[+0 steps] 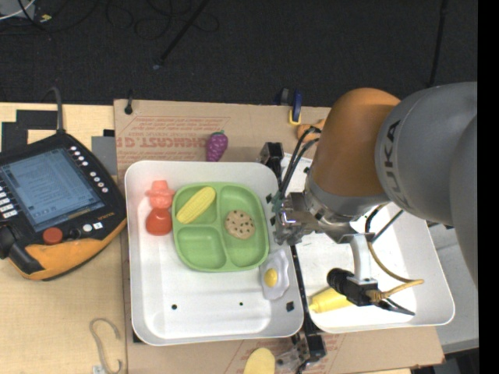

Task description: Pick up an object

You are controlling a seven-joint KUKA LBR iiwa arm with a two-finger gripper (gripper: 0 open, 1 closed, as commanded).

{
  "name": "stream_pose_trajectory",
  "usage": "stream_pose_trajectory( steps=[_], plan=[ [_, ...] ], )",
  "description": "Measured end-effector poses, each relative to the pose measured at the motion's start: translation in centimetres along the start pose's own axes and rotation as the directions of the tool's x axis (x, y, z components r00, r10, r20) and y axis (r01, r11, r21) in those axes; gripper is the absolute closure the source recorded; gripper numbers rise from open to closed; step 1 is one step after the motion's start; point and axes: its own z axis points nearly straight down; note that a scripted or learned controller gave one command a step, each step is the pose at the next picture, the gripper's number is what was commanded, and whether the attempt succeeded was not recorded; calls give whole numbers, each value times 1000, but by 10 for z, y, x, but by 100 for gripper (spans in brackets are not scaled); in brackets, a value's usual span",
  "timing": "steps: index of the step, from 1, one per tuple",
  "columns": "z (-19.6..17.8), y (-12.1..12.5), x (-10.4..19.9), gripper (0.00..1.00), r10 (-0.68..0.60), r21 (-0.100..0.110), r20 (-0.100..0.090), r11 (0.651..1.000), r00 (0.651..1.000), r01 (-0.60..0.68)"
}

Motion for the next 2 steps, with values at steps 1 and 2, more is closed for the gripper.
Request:
stream_pose_trajectory(
  steps=[1,2],
  plan=[
    [0,-1,-2,100,5,0,1,1000,1000,-5],
    [-20,0,0,100,3,-4,1,1000,1000,-3]
  ],
)
